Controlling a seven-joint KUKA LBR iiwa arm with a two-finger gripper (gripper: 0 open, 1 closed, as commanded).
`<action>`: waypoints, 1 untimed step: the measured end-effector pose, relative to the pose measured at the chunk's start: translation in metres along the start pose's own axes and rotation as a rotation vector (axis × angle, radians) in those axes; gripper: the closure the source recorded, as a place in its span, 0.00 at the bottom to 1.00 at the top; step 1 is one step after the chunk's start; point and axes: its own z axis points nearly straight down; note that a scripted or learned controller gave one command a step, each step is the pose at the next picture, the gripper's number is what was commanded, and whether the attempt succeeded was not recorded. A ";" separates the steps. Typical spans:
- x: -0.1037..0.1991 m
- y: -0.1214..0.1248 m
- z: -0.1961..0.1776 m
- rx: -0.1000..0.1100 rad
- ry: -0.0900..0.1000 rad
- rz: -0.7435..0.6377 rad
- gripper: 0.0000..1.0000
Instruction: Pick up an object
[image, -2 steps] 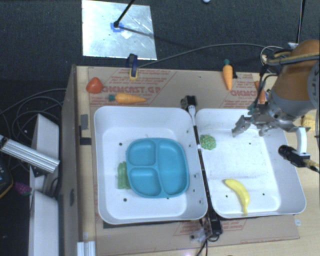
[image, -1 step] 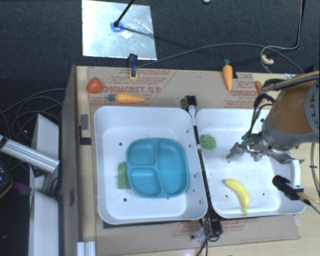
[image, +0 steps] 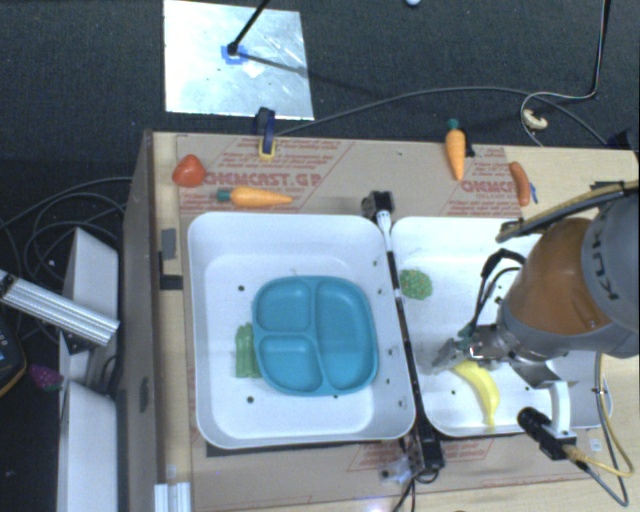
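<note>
Down at the wrist, my gripper (image: 462, 352) sits low over the right bin (image: 440, 245), and I cannot tell from this slant how it is set or whether it has anything; nothing is visibly held. The arm (image: 565, 290) is the biggest thing in view, grey with its orange band, covering the bin's 3 o'clock side. Next in size, the left bin (image: 215, 250) carries a blue divided plate (image: 315, 335) with a green piece (image: 245, 352) just beside it at 9 o'clock. My likely target is the yellow banana (image: 482, 388), lying in the right bin just beside the gripper, at about 5 o'clock from it, with its long axis running from 11 to 5 o'clock. I judge a short shift that way would centre the gripper over it. Room is tight: the banana's far end lies near the bin's 6 o'clock wall, and the divider between bins is close at 9 o'clock. Smallest, a green leafy object (image: 415, 285) rests at 11 o'clock of the gripper, apart from it, with open floor around.
</note>
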 end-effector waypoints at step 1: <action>0.000 0.002 -0.011 -0.004 0.000 -0.001 1.00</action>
